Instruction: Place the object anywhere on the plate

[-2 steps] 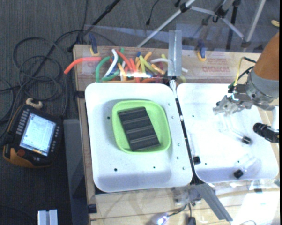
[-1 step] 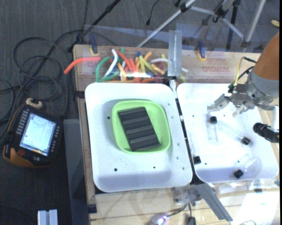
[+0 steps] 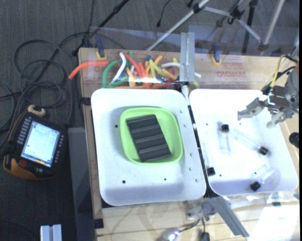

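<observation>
open gripper (image 3: 261, 113) hovers near right bin (image 3: 291, 177) rim.

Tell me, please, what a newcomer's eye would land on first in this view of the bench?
Most likely the bright green plate in the left bin, with a dark ribbed block lying on it. Next, the tangle of coloured tubes behind that bin. Then the gripper over the right bin, fingers spread above small clear vials with black caps.
</observation>
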`<state>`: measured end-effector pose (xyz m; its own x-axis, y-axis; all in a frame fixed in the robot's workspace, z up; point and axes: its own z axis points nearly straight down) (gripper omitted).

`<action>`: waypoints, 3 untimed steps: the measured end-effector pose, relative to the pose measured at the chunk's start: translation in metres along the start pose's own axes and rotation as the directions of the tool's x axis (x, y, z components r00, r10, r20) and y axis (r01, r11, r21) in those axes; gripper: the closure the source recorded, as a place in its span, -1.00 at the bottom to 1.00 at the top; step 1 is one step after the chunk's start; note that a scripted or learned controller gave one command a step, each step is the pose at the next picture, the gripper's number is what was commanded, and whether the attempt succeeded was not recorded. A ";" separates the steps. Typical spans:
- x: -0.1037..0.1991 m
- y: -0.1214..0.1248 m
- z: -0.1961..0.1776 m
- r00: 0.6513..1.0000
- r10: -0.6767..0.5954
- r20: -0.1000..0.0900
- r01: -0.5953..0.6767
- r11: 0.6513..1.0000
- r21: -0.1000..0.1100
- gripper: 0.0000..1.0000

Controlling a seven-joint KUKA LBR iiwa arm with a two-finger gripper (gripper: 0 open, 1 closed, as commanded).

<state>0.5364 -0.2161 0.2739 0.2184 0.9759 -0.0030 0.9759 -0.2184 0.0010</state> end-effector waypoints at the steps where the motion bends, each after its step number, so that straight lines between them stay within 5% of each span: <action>1: -0.009 -0.051 -0.111 0.996 0.085 0.001 -0.085 0.996 -0.002 -1.00; 2: -0.009 -0.051 -0.161 0.983 0.185 0.000 -0.185 0.983 -0.002 -1.00; 3: -0.011 -0.048 -0.160 0.957 0.289 0.000 -0.289 0.957 0.000 -1.00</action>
<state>0.4876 -0.2155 0.4343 0.4914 0.8709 -0.0029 0.8709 -0.4914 0.0019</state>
